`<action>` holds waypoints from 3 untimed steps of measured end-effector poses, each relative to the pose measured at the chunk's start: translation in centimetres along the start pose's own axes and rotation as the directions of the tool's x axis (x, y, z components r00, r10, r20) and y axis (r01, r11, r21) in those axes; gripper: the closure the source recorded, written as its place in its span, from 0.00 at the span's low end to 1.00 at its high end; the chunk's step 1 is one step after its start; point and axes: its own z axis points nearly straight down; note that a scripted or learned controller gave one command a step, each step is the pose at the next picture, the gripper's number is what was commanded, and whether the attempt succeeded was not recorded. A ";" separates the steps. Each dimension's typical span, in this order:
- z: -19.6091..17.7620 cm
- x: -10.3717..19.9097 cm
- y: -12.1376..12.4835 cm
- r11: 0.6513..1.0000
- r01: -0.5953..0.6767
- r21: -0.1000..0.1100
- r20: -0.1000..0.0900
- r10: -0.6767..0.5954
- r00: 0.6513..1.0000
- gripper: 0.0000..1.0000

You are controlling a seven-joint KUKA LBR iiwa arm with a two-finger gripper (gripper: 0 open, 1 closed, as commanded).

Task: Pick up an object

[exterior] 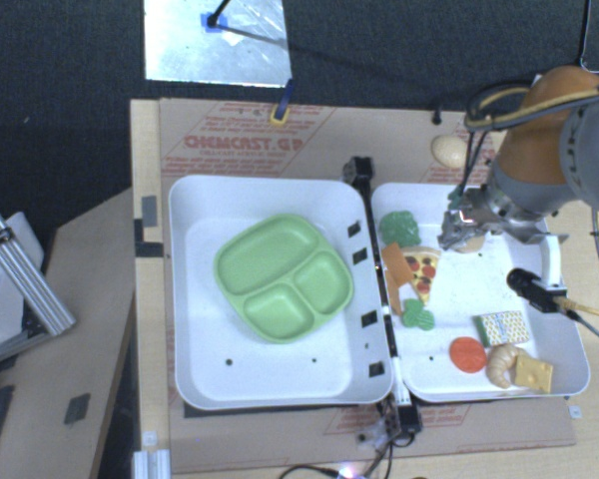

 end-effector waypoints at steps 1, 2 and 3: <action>-6.5 0.0 0.3 1.000 0.001 -0.002 0.001 -0.001 1.000 1.00; -6.9 0.0 0.4 1.000 0.001 0.003 -0.001 -0.001 1.000 1.00; -6.2 4.8 -0.1 1.000 0.005 0.005 -0.002 -0.005 1.000 1.00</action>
